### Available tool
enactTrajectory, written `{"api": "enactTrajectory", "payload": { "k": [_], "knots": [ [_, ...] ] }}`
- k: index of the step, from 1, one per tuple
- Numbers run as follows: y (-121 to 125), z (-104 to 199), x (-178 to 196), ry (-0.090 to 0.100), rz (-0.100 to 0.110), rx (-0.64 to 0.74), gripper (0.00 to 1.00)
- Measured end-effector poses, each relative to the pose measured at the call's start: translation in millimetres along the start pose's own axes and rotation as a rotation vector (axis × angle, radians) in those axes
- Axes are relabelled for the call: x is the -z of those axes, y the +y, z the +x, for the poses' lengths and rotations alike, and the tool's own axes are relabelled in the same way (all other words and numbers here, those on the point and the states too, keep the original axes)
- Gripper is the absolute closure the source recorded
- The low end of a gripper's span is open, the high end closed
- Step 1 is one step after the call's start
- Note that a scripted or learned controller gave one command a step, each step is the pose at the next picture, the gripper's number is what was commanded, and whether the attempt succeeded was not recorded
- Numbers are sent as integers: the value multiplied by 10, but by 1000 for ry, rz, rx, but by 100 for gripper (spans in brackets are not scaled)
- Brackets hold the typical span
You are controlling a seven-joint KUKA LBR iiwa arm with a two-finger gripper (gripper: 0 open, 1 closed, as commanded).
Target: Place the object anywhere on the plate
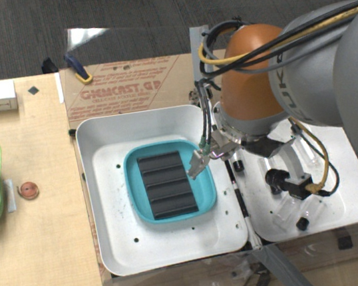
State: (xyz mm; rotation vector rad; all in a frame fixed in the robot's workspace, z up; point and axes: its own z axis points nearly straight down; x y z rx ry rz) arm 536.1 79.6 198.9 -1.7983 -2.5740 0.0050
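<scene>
Left shallow white bin (108,204): turquoise rounded-square plastic plate (135,186) at centre, with black ribbed rectangular slab (167,184) flat on it, well inside the rim. At the plate's right edge, just beside the slab's upper right corner: grey two-finger gripper (197,163), tilted; grip state impossible to tell. Over right shallow white bin (350,179): grey arm with orange band (252,70), yellow and black cables looped around.

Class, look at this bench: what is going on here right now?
A grey KUKA arm reaches in from the right, its claw at the right rim of a blue plate in the left white bin. A black ridged block already lies on the plate. The right bin holds small dark and clear parts.
</scene>
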Motion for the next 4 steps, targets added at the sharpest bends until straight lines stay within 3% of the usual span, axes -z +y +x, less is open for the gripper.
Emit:
{"api": "enactTrajectory", "payload": {
  "k": [1,2,3,4],
  "knots": [
    [-25,-716,-29,-1,0,-66,0],
    [-175,-188,-85,0,0,-66,0],
    [-177,-203,-6,-1,2,-66,100],
    [-177,-203,-6,-1,3,-66,0]
  ]
}}
